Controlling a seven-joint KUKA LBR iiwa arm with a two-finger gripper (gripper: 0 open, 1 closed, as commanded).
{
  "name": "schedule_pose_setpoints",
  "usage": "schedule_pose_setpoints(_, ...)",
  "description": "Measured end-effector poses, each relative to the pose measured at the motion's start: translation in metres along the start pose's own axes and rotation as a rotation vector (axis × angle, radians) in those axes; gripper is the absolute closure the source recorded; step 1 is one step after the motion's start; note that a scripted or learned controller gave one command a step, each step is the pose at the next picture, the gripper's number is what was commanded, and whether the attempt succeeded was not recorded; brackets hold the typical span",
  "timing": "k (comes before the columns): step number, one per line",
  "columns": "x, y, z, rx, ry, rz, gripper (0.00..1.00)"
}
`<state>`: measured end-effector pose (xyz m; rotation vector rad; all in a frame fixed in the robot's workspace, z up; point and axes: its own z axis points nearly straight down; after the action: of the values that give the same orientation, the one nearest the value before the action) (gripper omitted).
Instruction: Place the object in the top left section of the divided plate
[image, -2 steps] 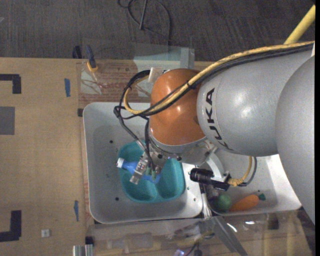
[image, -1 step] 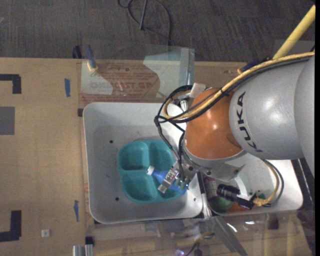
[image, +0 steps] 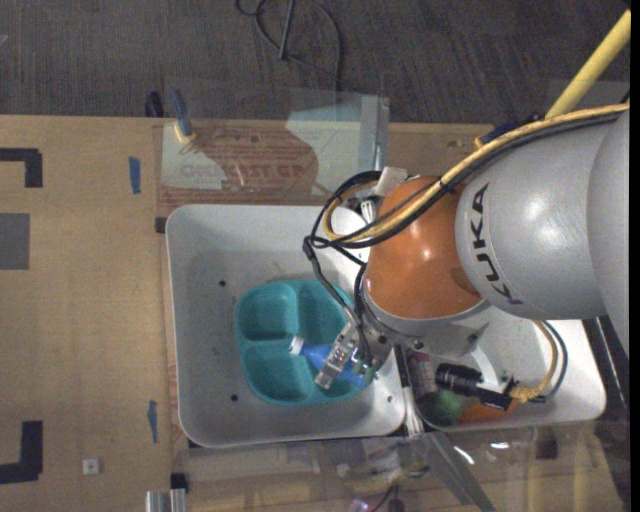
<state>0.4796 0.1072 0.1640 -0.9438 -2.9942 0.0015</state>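
Observation:
A teal divided plate (image: 270, 340) lies in the left white bin (image: 200, 300). My gripper (image: 335, 365) hangs over the plate's right side, its silver fingers (image: 330, 372) pointing down toward the lower right part of the plate. A small blue object (image: 316, 356) with a white bit beside it lies on the plate right next to the fingers. I cannot tell whether the fingers touch it. The arm's orange band (image: 415, 260) and grey body hide the plate's right rim.
The right bin (image: 580, 390) is mostly hidden under the arm. A green object (image: 447, 404) and an orange object (image: 482, 410) lie at its near edge. A cardboard sheet under clear plastic (image: 250, 165) lies behind the left bin. Cables loop around the wrist.

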Motion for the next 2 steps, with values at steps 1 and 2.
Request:
schedule_pose_setpoints(1, -0.0026, -0.0034, 0.037, -0.002, 0.0, -0.199, 1.0)
schedule_pose_setpoints(2, -0.0047, -0.004, 0.0282, -0.005, -0.001, -0.193, 1.0)
